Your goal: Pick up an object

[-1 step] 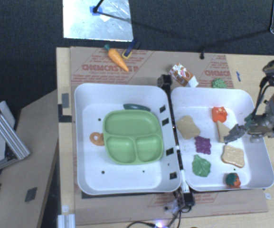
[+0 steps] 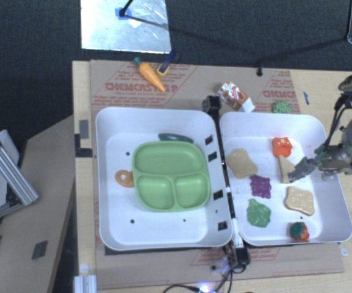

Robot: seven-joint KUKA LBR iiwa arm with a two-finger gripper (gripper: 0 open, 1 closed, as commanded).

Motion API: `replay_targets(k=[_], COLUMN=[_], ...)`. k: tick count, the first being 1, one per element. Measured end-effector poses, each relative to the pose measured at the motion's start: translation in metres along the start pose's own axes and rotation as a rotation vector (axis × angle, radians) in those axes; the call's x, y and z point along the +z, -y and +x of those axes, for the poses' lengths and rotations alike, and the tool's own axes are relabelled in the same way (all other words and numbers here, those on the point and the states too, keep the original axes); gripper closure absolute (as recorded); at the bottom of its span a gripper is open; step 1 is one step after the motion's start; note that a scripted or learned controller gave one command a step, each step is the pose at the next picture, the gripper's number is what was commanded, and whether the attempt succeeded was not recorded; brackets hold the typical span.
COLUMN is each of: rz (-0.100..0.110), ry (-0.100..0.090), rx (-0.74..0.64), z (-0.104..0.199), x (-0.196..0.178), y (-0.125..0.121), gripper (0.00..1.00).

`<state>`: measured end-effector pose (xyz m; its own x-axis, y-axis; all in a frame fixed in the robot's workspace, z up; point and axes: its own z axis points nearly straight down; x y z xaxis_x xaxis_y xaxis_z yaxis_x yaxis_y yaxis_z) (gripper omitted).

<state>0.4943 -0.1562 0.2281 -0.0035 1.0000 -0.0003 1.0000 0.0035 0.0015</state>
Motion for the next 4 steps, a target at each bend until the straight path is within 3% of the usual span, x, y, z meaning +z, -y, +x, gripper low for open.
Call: replay_targets(k=[2,3,4], rz=[0.004,-0.004,-0.015], ry=[-0.002,0.004,0.011], rx=[0.002,0.003,0.005], z=[-0.003,-0.005,-0.008], x=[0.11,0.142,0.129], y=[0.008,0.006,0.003], gripper=[0.0,0.0,1.0])
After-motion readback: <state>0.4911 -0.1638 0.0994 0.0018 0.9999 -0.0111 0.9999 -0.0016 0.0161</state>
